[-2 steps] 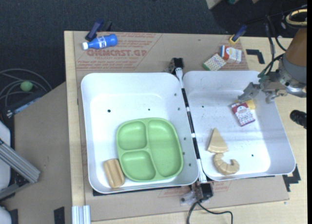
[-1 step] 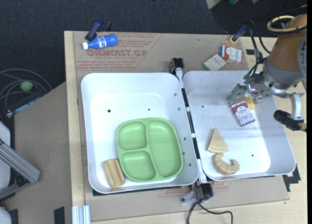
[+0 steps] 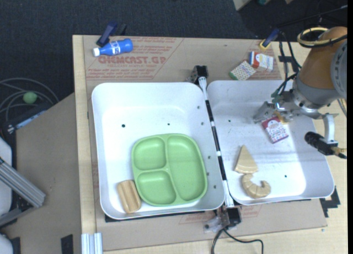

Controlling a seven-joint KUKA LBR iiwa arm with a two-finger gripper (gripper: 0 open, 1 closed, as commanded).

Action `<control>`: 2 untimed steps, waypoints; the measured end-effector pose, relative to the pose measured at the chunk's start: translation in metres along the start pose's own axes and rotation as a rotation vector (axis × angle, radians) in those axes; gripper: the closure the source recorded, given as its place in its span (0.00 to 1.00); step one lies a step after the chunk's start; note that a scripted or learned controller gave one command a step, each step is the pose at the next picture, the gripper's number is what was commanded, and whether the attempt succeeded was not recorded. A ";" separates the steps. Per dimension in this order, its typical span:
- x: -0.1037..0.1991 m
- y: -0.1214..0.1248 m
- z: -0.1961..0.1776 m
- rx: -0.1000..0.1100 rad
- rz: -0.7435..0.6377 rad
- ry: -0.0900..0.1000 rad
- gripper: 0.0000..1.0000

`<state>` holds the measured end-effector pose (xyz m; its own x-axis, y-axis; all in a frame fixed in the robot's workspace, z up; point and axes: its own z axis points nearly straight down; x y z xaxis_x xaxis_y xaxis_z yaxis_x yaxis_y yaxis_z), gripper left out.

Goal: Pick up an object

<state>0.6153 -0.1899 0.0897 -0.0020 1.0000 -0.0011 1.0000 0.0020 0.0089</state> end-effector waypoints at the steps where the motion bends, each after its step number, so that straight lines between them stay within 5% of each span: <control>1: 0.000 0.000 -0.010 -0.001 0.000 -0.001 1.00; 2: 0.068 -0.038 -0.041 0.010 0.000 0.003 1.00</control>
<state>0.5763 -0.1223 0.1307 -0.0016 1.0000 0.0017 1.0000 0.0016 -0.0013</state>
